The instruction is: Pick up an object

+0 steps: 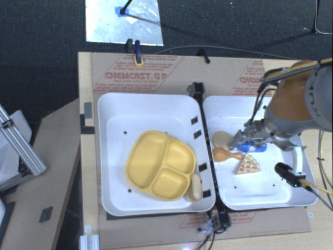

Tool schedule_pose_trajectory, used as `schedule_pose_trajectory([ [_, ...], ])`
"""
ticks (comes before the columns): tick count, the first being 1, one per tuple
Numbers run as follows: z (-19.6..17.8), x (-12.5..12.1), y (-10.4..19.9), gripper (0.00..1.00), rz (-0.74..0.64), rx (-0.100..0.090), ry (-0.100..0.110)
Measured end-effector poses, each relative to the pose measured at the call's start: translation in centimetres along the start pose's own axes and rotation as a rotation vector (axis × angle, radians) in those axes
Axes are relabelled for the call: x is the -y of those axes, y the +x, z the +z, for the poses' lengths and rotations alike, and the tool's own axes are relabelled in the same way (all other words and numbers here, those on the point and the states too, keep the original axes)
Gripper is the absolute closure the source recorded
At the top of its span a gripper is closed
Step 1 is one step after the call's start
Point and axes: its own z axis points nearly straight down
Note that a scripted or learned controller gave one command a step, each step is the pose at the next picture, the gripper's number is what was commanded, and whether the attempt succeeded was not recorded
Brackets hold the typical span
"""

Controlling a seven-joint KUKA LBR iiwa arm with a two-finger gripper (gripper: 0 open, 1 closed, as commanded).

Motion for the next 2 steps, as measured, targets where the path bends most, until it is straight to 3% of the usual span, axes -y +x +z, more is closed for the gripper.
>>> schedule_pose_trajectory([
  [1, -1.3, -0.1, 0.0, 1.0, 0.0, 0.002, -0.005],
  [2, -6.7, 0.1, -1.1, 1.0, 0.002, 0.002, -0.009],
])
